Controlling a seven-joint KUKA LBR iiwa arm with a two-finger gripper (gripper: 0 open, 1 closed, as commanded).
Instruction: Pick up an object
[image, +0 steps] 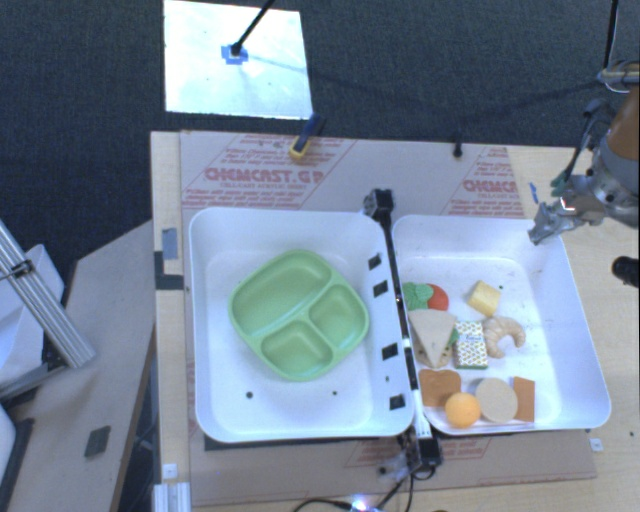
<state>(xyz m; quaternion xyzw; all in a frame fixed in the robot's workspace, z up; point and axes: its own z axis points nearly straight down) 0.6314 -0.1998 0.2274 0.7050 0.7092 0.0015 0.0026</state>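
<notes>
The right bin (560, 300) holds several toy foods. A red and green piece (425, 296) and a yellow cube (485, 298) lie toward its back. In the middle are a tan wedge (432, 335), a green and white box (470, 345) and a pale curled piece (503, 335). Along the front lie an orange square (439, 385), an orange ball (461, 410), a beige disc (496, 400) and an orange block (523, 398). My gripper (545, 228) hangs over the bin's far right corner, well away from the foods, with nothing visible in it.
The left bin (215, 250) holds a green divided plate (298, 315). A black divider strip (390, 300) runs between the bins. The arm (610, 170) enters from the upper right. A yellow and blue object (305, 140) lies on the board behind the bins.
</notes>
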